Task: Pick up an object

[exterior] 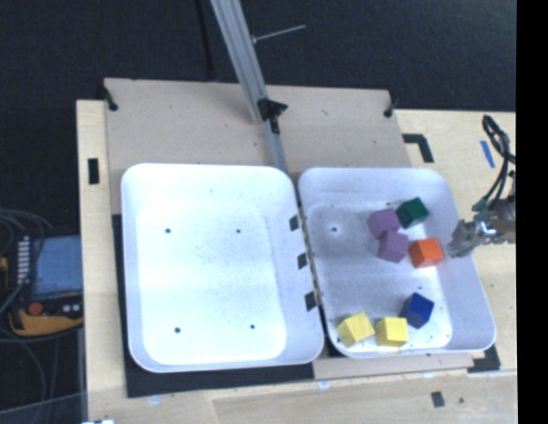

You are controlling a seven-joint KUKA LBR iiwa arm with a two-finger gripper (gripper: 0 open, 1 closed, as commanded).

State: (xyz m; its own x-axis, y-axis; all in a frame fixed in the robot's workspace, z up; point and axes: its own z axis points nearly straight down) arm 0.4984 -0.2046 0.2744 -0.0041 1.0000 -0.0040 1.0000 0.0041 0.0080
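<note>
The right bin (345, 210) holds several small blocks: a green one (413, 211), two purple ones (383, 222) (393, 246), an orange one (425, 253), a blue one (418, 308) and two yellow ones (355, 329) (391, 330). My gripper (466, 238) comes in at the bin's right rim, just right of the orange block. Its tip sits close to that block, and nothing shows between its fingers.
The left bin (212, 263) lies beside the right one, joined by clips along the middle. A slanted metal rail (243, 56) runs from the top down to the bins' back edge. Cables and a blue device (53, 268) lie at the far left.
</note>
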